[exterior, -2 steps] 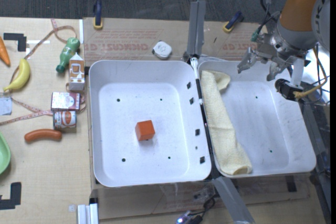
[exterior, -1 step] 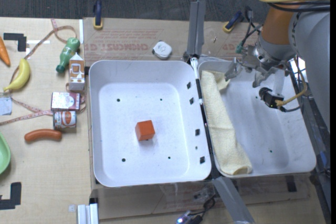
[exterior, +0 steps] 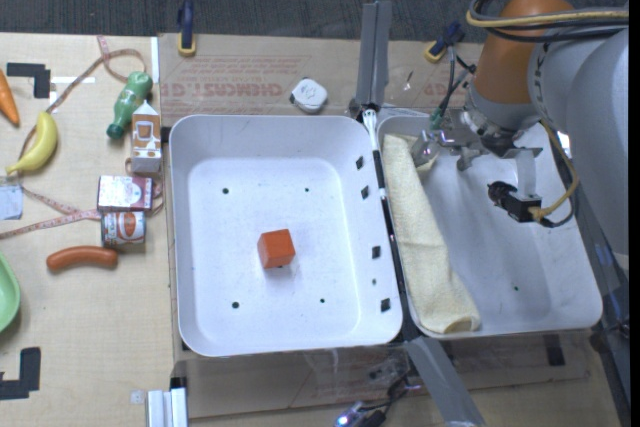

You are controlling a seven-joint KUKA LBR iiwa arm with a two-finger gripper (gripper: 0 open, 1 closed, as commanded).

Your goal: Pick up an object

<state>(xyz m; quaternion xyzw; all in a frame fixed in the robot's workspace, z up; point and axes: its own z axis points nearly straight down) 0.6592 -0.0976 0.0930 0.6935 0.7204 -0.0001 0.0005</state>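
Above right bin, gripper

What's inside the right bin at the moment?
A rolled beige towel lies along the right bin's left wall. The arm covers the far end, so anything there is hidden.

Robot test lab: grey arm w/ orange band over two white bins on a cardboard-topped worktop, clamps at its edge, toy food props e.g. banana, black corner marks
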